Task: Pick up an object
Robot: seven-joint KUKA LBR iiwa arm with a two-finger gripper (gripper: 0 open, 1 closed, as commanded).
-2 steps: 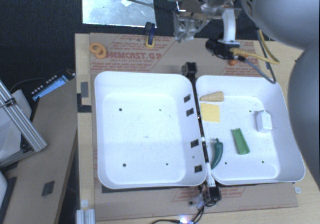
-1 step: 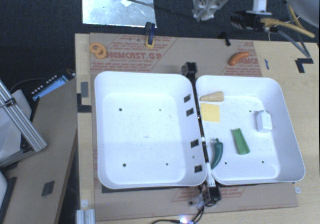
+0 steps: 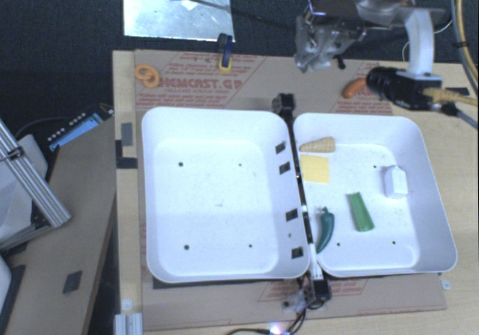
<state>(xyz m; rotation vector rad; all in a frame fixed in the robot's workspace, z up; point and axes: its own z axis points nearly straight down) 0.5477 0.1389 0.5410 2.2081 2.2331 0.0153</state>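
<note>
Lying below end effector: cone.

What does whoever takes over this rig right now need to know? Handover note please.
Gripper: raised above the bench beyond the far edge of the right bin, nothing seen between its fingers; open or shut cannot be told from this view.
Objects, all lying in the right bin: tan cone-shaped piece near the far left corner, yellow square just below it, green block mid-bin, dark green pepper-shaped piece by the divider, white block toward the right wall.
Left bin: no objects seen in it.
Done: nothing picked yet.
Left: descend on one object, grasp, lift.
</note>
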